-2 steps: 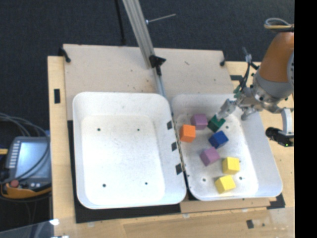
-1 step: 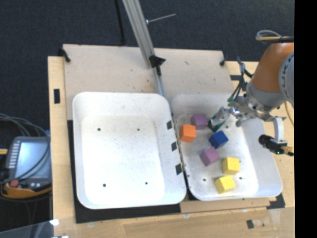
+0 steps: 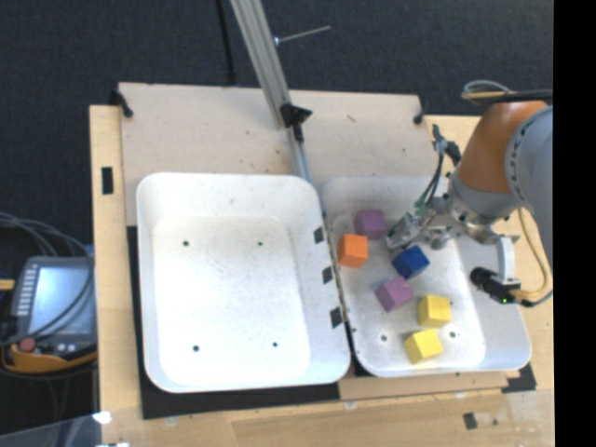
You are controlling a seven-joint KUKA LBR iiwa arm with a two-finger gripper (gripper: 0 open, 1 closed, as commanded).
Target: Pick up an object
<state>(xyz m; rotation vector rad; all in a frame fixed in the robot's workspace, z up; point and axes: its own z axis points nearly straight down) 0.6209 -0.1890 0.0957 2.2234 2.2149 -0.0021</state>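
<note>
Overhead view, largest to smallest. We see the wooden surface (image 3: 214,128) bearing two shallow white bins side by side. The left bin (image 3: 233,277) spans most of the near side; the right bin (image 3: 494,343) holds all the blocks. The grey arm (image 3: 503,166), with its orange band, reaches in from the right, and its gripper (image 3: 407,232) sits low over the upper middle of the right bin; we cannot tell how the jaws stand. A blue block (image 3: 411,262) lies just beneath and beside the gripper. An orange block (image 3: 353,250) rests near the bin's left wall, a purple block (image 3: 371,223) above it, a second purple block (image 3: 394,293) near the middle, and two yellow blocks (image 3: 433,309) (image 3: 424,345) lie toward the near edge
</note>
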